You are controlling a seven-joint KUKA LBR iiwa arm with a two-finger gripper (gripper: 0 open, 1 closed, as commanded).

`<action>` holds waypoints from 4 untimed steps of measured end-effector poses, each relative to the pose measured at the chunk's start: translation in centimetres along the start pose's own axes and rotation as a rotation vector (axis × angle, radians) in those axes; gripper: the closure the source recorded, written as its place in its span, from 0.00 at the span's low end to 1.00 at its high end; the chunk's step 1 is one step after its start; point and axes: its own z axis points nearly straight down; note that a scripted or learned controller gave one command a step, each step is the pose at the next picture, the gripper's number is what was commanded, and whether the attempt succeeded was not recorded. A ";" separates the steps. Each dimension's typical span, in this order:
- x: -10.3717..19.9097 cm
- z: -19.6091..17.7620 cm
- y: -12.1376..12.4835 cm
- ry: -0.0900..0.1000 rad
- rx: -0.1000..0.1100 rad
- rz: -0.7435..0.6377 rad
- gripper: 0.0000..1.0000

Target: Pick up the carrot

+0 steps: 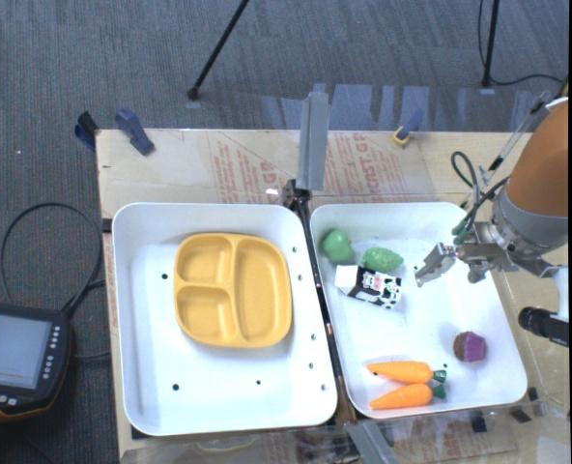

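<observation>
Two orange carrots with green tops lie side by side near the front of the right bin point(513, 375): one carrot point(399, 370) just behind the other carrot point(403, 396). My gripper point(456, 267) hangs over the right bin's middle, behind and to the right of the carrots and well apart from them. Its fingers stand open with nothing between them. The grey arm with its orange band point(547, 167) comes in from the right edge.
In the right bin sit two green vegetables point(337, 246) point(383, 258), a black-and-white carton point(376, 286) and a purple item point(470, 347) right of the carrots. The left bin point(141, 259) bears a yellow divided plate point(233, 288). A grey post point(313, 148) stands behind the bins.
</observation>
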 end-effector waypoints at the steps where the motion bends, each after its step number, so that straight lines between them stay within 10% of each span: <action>1: 4.3 7.5 -5.4 0.002 0.010 -0.045 0.00; 3: 5.3 12.4 -7.4 0.000 -0.001 0.165 0.00; 4: 5.3 11.5 -7.5 0.002 0.003 0.171 1.00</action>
